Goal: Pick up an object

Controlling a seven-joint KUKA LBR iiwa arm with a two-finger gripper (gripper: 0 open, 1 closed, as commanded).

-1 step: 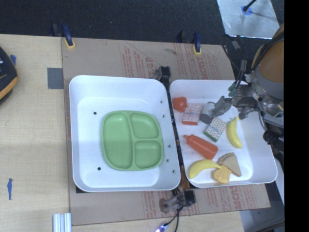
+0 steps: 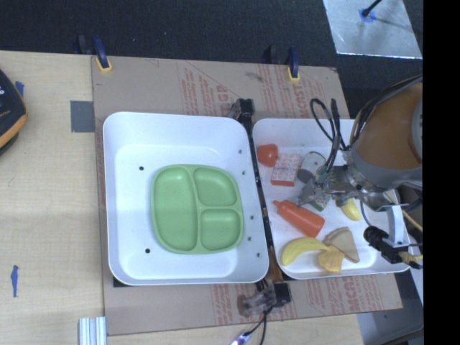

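Note:
The right bin (image 2: 287, 131) holds several toy foods: a small red cup-like piece (image 2: 267, 154), a pink wafer block (image 2: 285, 169), an orange carrot (image 2: 300, 218), a yellow banana (image 2: 300, 250), a tan bread slice (image 2: 343, 243), a yellow chunk (image 2: 330, 261) and a small yellow piece (image 2: 351, 210). My gripper (image 2: 316, 191) is low inside this bin, between the wafer block and the small yellow piece, just above the carrot's far end. The arm's grey and orange body covers the bin's right side. I see nothing between the fingers.
The left bin (image 2: 122, 192) holds a green divided plate (image 2: 195, 208). Black cables (image 2: 327, 121) loop over the right bin's back rim. Clamps sit at the cardboard's far edge (image 2: 292, 63). A black and orange device (image 2: 8, 110) lies at the far left.

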